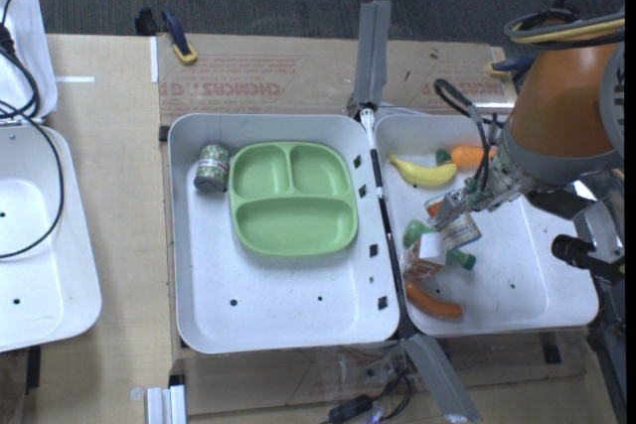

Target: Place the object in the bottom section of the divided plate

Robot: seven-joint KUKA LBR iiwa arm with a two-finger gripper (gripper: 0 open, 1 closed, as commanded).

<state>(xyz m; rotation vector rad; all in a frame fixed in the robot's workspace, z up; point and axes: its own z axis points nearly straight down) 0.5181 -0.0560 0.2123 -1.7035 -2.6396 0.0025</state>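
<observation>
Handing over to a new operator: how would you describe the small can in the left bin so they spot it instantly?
Look in the left white bin, which holds the green divided plate. Just off the plate's upper left edge, near the bin's wall, lies a small can. It is the bin's one loose item, with a greenish patterned label.

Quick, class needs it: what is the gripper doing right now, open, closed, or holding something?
Gripper: over the toys in the right bin; open or closed cannot be told.

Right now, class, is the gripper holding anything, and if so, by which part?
It cannot be told. The gripper hangs low over the right bin's clutter, close above a small packet, but the view does not show anything between its fingers.
</observation>
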